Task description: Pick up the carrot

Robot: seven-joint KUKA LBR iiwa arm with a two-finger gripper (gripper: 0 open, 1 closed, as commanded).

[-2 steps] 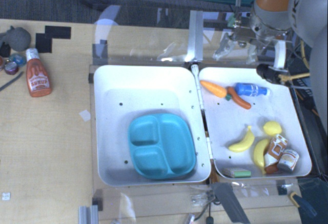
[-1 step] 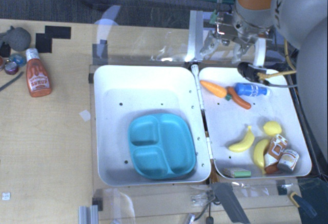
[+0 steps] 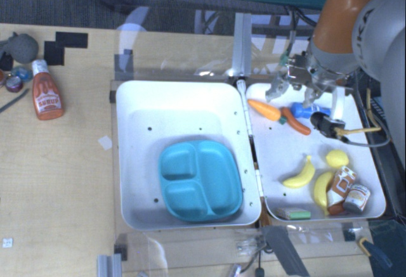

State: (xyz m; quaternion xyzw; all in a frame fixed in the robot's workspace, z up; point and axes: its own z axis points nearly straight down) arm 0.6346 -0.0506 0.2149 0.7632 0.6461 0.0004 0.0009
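The carrot (image 3: 264, 109), orange and tapered, lies at the back left of the right bin (image 3: 273, 161), close to the wall shared with the left bin. My gripper (image 3: 294, 92) hangs over the back of that bin, just right of and above the carrot. Its two pale fingers (image 3: 278, 88) stand apart, open, with nothing between them. A darker orange-red stick-shaped piece (image 3: 297, 122) lies right beside the carrot's thick end, partly under the gripper.
A blue item (image 3: 306, 111) sits under the gripper. Two bananas (image 3: 301, 175), a lemon (image 3: 337, 158), a small bottle (image 3: 347, 192) and a green piece (image 3: 299, 213) fill the bin's front. The left bin (image 3: 139, 142) holds a blue divided plate (image 3: 200, 179). A ketchup bottle (image 3: 47, 96) stands far left.
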